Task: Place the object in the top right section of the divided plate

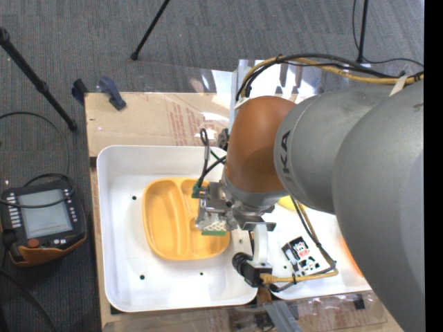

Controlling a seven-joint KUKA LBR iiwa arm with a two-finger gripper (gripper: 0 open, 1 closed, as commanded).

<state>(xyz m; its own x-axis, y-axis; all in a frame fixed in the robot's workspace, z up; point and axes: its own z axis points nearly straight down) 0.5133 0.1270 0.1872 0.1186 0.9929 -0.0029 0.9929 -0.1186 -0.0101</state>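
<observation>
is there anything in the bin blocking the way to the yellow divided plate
Nothing visible does. The yellow divided plate lies alone on the left bin's floor, and the gripper hangs over its right edge. The arm hides the plate's upper right part.

I see the bench [149, 120] carrying two white bins: the left bin [121, 254] in full view, the right bin [346, 268] mostly under the arm.

The bulky grey metal robot arm [360, 164] wore a glossy orange band [259, 151] above its wrist. Black and yellow cables [311, 62] looped over it.
</observation>
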